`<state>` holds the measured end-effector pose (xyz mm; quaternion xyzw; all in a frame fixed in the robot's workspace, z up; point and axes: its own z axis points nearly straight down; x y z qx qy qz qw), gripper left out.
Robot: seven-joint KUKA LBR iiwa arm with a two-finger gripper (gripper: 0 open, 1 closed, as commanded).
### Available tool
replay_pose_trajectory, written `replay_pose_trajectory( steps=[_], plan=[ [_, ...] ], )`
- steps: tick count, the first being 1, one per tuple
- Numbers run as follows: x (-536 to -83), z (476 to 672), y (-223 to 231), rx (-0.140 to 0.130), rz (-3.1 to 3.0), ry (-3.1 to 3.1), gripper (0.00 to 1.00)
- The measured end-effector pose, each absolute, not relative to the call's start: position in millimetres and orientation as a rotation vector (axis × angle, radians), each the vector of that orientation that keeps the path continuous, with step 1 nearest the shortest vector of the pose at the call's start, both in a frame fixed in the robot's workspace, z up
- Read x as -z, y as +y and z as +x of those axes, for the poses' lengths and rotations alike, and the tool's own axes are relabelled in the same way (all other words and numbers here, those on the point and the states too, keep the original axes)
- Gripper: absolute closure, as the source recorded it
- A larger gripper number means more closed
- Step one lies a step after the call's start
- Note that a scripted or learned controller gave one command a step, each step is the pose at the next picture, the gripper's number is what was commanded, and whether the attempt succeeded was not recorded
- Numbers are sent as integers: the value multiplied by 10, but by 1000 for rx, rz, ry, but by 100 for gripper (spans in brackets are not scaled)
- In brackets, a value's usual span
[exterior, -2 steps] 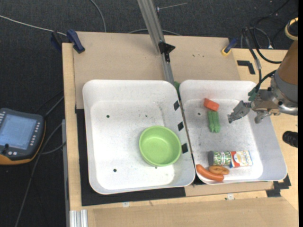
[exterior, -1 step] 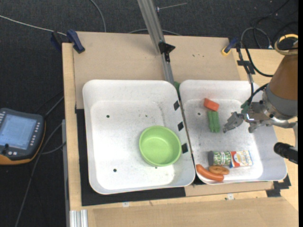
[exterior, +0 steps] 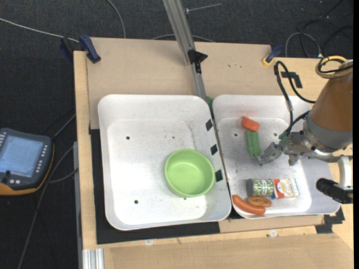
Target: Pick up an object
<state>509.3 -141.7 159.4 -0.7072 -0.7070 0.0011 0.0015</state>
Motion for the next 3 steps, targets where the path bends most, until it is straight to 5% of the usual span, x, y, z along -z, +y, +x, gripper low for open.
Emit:
replay_pose_trajectory(
  steps=[1,3],
  plan=[
    [-1720,5107,-1414,2,-2221,-2223,100],
    [-2760,5126,-1418,4,-2223,-2225,100]
  ],
)
